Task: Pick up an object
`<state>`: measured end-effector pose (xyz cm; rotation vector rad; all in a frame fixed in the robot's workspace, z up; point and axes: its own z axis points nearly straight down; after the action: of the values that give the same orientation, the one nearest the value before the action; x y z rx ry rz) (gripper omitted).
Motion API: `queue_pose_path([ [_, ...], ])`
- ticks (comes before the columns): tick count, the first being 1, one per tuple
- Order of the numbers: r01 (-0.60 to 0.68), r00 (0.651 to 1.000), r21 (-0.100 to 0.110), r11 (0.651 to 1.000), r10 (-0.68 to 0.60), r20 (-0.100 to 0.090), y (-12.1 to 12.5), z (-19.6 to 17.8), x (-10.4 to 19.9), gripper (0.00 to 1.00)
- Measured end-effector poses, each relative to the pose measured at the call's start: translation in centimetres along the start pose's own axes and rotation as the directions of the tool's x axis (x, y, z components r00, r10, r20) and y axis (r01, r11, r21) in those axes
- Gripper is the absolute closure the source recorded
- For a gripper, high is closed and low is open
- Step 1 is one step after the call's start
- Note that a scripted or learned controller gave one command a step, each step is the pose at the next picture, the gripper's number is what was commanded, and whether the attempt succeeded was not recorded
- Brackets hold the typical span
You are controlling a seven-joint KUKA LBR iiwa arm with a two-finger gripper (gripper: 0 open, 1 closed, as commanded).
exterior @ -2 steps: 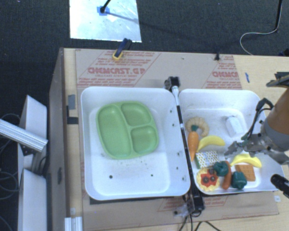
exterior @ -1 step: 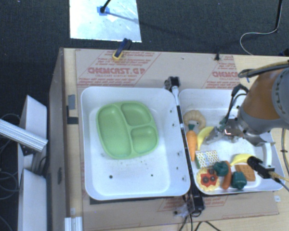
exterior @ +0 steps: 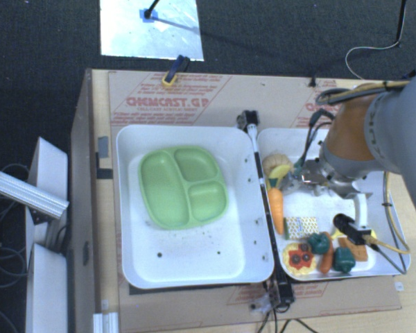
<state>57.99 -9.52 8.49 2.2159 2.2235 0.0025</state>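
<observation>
Toys: a cluster of toy food lies in the right bin, mostly along its left and near sides.
Carrot: orange, lying lengthwise against the bin's left wall, just left of and a little nearer than the hand.
Yellow piece: pale lump at the carrot's far end, beside the hand's left side.
Patterned block: small speckled square just right of the carrot, near the hand on its near side.
Round toy: yellow disc with red spots in the near left corner, with green pieces and a second small carrot beside it.
Hand: low inside the right bin toward its far left; whether it is clenched or released cannot be told, and nothing is seen between its parts.
Arm: grey with an orange band, reaching in from the right over the bin.
Left bin: holds a green divided plate.
Tabletop: cardboard-covered, carrying both bins side by side.
</observation>
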Motion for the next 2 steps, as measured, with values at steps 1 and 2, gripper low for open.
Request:
queue_pose_path([
  [1,-0.001,1.0,-0.002,1.0,0.001,0.006,6.4,-0.1,0.2,0.0],
  [2,0.003,1.0,0.013,1.0,-0.003,-0.001,8.7,0.1,0.0,0.0],
])
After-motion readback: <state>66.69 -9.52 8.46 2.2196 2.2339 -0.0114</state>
